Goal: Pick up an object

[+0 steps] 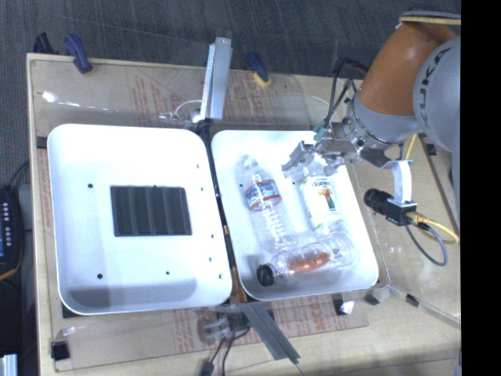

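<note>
- While the left bin [78,210] holds a dark ribbed panel [151,210], three bottles lie in the right bin [360,276].
- Clear water bottle with a red label [264,202] lies lengthwise at that bin's middle.
- Black-capped bottle [301,262] lies across the near edge.
- White-labelled bottle [322,202] sits just below the gripper [317,159]; finger state unclear.

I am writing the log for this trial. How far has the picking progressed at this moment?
Done: the gripper is over the right bin, above the white-labelled bottle. In hand: nothing visibly between the fingers. Left: grasping and lifting; this bottle, the red-labelled one and the orange-labelled one all lie in the bin.
</note>
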Motion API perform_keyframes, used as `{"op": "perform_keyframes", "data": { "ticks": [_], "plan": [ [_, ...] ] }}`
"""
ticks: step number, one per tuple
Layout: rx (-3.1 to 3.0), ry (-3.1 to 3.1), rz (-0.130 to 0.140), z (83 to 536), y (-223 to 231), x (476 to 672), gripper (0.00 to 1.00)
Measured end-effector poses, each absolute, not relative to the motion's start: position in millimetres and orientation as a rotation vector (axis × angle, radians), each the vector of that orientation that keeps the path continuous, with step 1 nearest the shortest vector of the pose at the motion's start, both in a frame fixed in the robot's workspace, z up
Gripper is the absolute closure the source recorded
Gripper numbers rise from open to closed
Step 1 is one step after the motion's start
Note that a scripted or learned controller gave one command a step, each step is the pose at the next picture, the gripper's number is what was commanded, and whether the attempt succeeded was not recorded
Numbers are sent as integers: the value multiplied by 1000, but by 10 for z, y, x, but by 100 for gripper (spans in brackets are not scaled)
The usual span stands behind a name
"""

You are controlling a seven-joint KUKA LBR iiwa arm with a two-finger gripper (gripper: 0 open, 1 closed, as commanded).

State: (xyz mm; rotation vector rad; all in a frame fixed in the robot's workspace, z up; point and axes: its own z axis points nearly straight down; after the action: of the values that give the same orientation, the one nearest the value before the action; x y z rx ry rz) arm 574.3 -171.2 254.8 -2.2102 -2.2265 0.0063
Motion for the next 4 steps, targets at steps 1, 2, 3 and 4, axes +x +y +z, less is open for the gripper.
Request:
{"op": "perform_keyframes", "data": {
  "ticks": [1, 2, 3, 4],
  "plan": [
    [-2056, -2370, 6, 903, -1262, 5901, 0],
    [-1855, -2534, 2, 1189, -1383, 6052, 0],
    [-1798, -2572, 2, 920, -1423, 5921, 0],
    [-1796, -2575, 2, 1033, -1428, 5928, 100]
  ]
}}
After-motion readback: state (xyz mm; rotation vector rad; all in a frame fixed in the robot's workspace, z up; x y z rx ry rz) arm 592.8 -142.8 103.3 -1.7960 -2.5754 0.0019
